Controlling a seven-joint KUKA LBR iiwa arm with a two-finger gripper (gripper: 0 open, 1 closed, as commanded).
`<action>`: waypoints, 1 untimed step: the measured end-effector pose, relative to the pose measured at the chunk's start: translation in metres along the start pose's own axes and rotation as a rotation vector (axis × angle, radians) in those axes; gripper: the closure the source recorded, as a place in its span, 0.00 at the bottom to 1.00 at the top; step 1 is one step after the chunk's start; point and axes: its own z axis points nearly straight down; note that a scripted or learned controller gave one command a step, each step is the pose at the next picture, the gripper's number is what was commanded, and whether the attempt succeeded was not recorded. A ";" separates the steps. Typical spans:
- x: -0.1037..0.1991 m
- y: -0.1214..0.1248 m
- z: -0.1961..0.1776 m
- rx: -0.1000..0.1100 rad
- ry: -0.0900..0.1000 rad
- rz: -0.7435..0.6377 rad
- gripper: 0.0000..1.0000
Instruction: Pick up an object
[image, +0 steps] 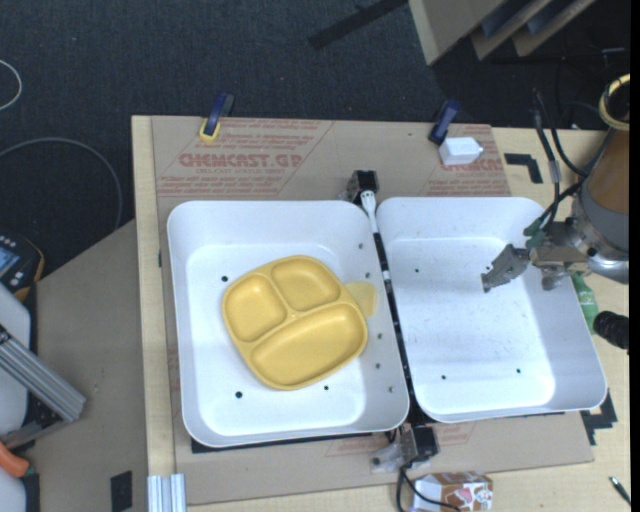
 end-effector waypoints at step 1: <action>0.151 -0.022 -0.076 -0.011 0.004 -0.018 0.00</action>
